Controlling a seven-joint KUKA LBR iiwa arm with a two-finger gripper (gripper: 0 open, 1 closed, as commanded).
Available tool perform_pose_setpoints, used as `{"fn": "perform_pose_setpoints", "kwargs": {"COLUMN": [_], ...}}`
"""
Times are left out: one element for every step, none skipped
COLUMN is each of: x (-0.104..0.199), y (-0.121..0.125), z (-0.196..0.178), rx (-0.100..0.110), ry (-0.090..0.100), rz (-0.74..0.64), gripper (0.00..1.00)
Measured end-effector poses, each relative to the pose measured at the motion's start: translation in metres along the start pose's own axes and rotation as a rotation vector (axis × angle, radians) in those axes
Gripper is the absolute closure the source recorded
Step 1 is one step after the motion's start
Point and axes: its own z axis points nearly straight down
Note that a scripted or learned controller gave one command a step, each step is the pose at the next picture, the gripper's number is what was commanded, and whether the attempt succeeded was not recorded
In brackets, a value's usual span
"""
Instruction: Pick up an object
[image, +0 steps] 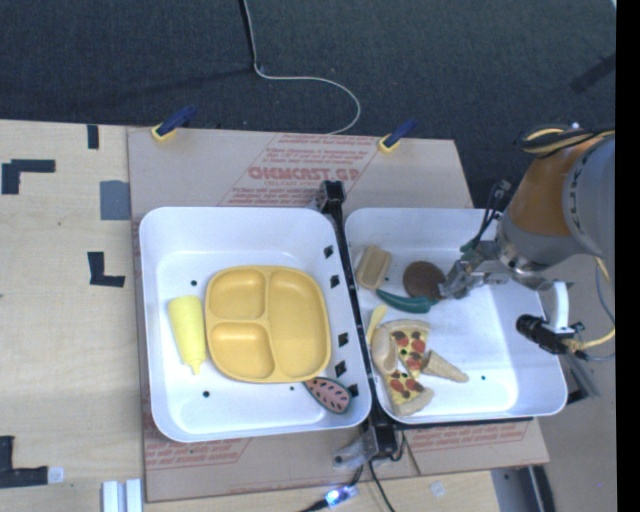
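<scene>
The counter (60, 300) bears two bins. The left bin (165, 235) holds a yellow tray (268, 324) and a banana (187, 331); the right bin (495, 385) holds a pizza slice (405, 365), cracker (373, 267) and brown disc (423, 278). The gripper (455, 281) sits low beside the disc (likely its target); whether it grips anything I cannot tell.

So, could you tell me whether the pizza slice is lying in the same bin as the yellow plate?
No, the pizza slice lies in the right bin, while the yellow plate is in the left bin.
</scene>
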Motion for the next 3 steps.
{"fn": "perform_pose_setpoints", "kwargs": {"x": [0.009,0.004,0.004], "y": [0.006,0.017,0.018], "z": [-0.048,-0.102,-0.127], "rx": [0.005,0.004,0.006], "ry": [-0.001,-0.002,-0.001], "rz": [0.001,0.002,0.002], "gripper": [1.0,1.0,1.0]}}
